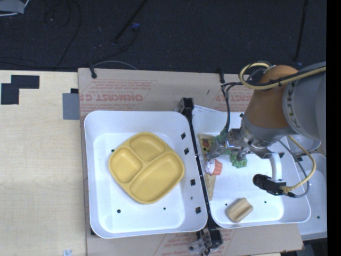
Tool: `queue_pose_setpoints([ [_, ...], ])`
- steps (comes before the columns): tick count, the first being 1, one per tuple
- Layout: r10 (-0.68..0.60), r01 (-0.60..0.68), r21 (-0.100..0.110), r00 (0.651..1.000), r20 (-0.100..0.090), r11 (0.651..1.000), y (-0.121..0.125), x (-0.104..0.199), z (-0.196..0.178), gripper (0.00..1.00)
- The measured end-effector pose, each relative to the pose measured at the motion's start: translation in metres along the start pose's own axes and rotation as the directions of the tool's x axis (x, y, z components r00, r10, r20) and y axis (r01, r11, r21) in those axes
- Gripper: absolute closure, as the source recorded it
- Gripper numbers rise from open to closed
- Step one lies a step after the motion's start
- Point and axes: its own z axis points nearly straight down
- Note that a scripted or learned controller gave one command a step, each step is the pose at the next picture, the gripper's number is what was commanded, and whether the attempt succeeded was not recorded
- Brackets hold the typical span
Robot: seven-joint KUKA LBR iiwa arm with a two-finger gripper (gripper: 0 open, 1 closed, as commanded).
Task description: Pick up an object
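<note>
My gripper [228, 150] hangs low over the left part of the right bin [298, 217], under the grey arm with its orange band [272, 105]. Directly beside it lie a small green object [239, 161] and a red-and-white object [214, 167]. A yellowish packet [206, 142] rests against the bin's left wall, and a tan wedge-shaped piece [210, 184] lies below it. Near the bin's front sits a tan block [239, 210]. The arm's body hides whatever lies beneath it.
In the left bin [98, 143] lies a yellow divided plate [147, 167]. A black divider [195, 159] separates the two bins. A black part on a cable [269, 184] hangs from the arm over the right bin's middle.
</note>
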Motion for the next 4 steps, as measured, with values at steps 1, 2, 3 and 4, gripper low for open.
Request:
queue_pose_setpoints([
  [1,0.001,-0.001,-0.004,1.0,0.001,1.0,0.0,0.0,0.053,0.0],
  [2,0.005,-0.005,-0.003,1.0,0.0,1.0,-0.001,-0.001,0.041,1.0],
  [3,0.005,-0.005,-0.01,1.0,0.001,1.0,-0.005,-0.006,-0.003,1.0],
  [4,0.005,-0.005,-0.011,1.0,0.002,1.0,-0.012,-0.015,-0.055,1.0],
])
